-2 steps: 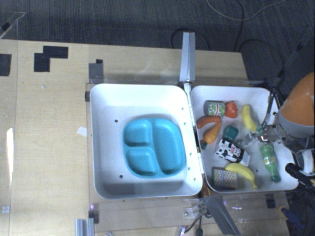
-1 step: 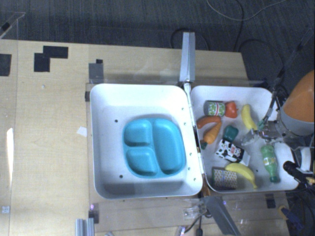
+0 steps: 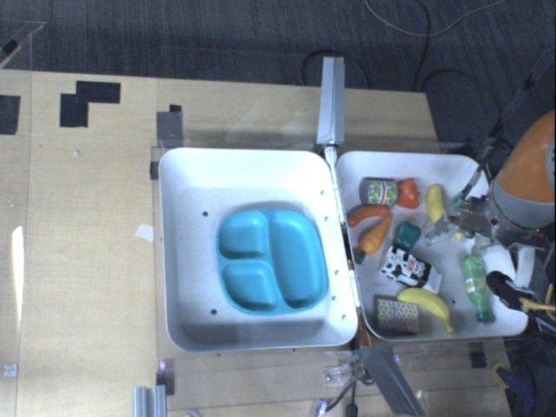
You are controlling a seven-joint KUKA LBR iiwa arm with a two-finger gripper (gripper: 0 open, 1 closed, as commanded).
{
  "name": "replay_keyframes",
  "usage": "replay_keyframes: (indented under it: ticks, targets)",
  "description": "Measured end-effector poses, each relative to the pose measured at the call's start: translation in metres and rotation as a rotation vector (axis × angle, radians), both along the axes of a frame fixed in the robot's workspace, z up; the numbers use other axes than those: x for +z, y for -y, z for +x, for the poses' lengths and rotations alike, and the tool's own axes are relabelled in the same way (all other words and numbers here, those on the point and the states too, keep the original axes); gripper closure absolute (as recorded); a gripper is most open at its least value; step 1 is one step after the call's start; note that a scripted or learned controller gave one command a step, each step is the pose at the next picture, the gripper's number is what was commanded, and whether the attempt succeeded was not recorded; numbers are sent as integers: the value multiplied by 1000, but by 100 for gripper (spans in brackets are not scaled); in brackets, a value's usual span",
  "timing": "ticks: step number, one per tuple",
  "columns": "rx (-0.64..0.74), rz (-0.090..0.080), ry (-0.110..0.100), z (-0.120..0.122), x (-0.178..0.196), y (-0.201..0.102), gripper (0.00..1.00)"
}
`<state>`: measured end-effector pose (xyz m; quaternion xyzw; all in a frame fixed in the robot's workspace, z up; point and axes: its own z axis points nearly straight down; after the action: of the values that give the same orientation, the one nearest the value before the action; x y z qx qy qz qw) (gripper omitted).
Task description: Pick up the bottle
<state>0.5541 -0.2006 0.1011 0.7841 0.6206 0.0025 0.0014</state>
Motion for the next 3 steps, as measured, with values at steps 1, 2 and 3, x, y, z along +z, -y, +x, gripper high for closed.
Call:
replay_keyframes:
  ticks: [1, 2, 3]
  targets:
    - [-11, -1, 8, -35, -12, -5, 0]
    - [-7, -1, 14, -32, 0, -6, 100]
    - [-7, -1, 14, -32, 0, -6, 0]
